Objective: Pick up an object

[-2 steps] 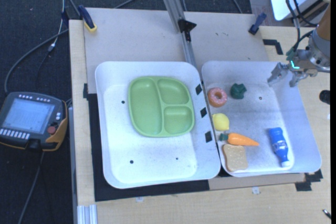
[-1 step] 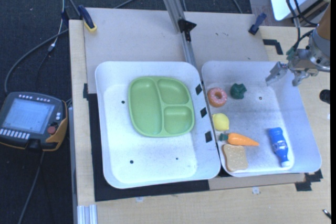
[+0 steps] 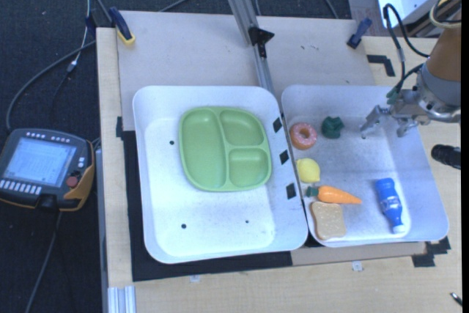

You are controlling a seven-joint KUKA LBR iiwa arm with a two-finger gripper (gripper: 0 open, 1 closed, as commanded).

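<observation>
1. The two-finger gripper [image 3: 383,122] hangs over the far right part of the right shallow white bin [image 3: 432,190], with its fingers [image 3: 368,124] spread wide and nothing between them.
2. A dark green lumpy toy [image 3: 333,127] lies just left of the fingers, apart from them.
3. A pink-frosted toy doughnut [image 3: 303,134] lies further left of the fingers, beside the green toy.
4. A blue plastic bottle with a white label band [image 3: 389,204] lies nearer the camera than the fingers; any writing on it is too small to read.
5. An orange toy carrot [image 3: 338,195], a yellow toy lemon [image 3: 308,171] and a tan toy bread slice [image 3: 328,221] lie left of and nearer than the fingers.
6. A light green three-compartment plastic plate [image 3: 224,148] rests in the left shallow white bin [image 3: 157,231], well left of the fingers.
7. A grey handheld control pendant [image 3: 42,169] lies on the floor far left; its lit screen is unreadable.
</observation>
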